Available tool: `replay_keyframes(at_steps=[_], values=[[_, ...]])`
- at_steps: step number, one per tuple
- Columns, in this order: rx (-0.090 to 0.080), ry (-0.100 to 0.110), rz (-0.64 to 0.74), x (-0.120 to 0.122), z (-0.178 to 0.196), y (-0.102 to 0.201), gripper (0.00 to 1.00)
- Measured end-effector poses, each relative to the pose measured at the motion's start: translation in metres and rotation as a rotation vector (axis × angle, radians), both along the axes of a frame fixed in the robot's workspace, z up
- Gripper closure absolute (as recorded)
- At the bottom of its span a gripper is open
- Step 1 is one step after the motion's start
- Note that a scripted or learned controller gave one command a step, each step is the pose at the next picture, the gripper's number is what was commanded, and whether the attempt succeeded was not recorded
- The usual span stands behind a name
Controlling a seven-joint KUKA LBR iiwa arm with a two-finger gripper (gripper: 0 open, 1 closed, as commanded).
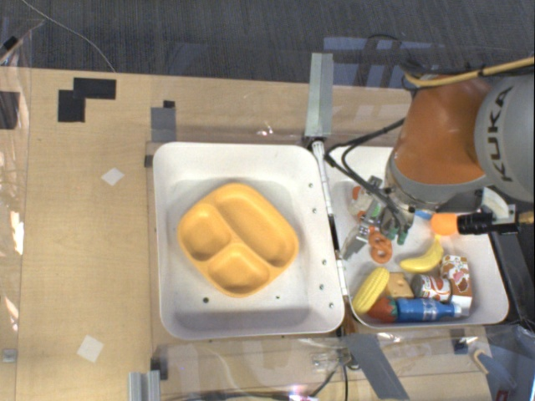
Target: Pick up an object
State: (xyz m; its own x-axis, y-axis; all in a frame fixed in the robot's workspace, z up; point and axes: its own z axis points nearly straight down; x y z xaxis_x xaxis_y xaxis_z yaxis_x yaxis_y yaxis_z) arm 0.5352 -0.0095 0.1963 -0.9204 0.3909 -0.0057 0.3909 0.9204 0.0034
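Gripper low in the right bin, over a pretzel; can't tell its grip state. Objects crowd that bin's front edge: smooth banana, ribbed corn cob, blue bottle. Left bin: glossy yellow three-compartment plate, open rim all round.

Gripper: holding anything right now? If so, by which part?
Cannot tell. The gripper is low in the right bin, right over the pretzel, but no object is visibly between its tips.
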Motion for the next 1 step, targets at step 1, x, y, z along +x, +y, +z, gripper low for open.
replay_keyframes(at_steps=[1], values=[[0.002,0.002,-0.207,0.0461,-0.0108,0.0462,0.00]])
